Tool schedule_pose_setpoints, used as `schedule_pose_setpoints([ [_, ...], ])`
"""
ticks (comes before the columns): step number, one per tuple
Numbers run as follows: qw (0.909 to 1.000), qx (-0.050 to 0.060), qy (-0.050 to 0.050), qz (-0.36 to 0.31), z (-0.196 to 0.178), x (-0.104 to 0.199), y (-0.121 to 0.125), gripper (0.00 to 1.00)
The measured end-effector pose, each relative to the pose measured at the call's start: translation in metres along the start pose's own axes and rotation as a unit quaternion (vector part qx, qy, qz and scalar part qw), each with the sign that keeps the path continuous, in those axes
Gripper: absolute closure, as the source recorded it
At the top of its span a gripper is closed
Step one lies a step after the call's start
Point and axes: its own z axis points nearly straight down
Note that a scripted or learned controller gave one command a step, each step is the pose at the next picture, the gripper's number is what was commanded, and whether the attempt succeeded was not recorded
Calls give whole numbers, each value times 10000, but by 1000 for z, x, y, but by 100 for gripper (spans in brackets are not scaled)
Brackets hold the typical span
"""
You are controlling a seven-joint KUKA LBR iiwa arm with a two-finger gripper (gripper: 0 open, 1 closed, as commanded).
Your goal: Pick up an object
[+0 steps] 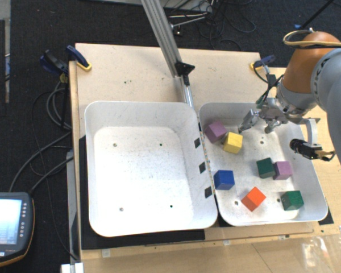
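Gripper (256, 120) hangs over the far part of the right bin (312, 181), at the end of the grey arm (324, 75) with its orange band — whether its fingers are spread or pressed together cannot be told from this angle, and no block sits between them. Just beside it, toward the middle of the bench, lies a purple block (216, 131) touching a yellow block (233, 142) near the bin's left wall. Farther forward along that wall sits a blue block (224, 179). An orange block (253, 198) lies near the front edge, tilted on a corner. Toward the right, a dark green block (265, 167) touches a second, paler purple block (282, 169), and another green block (292, 200) rests near the front right corner. Left bin (102, 152) stands alongside, its rim meeting the right one's. A slanted metal pole (162, 27) crosses the far side of the bench — its foot meets the seam between the bins.
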Motion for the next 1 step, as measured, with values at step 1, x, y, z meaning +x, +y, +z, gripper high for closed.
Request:
schedule_pose_setpoints([
  [1,10000,-45,-12,-4,-15,0,2,100],
])
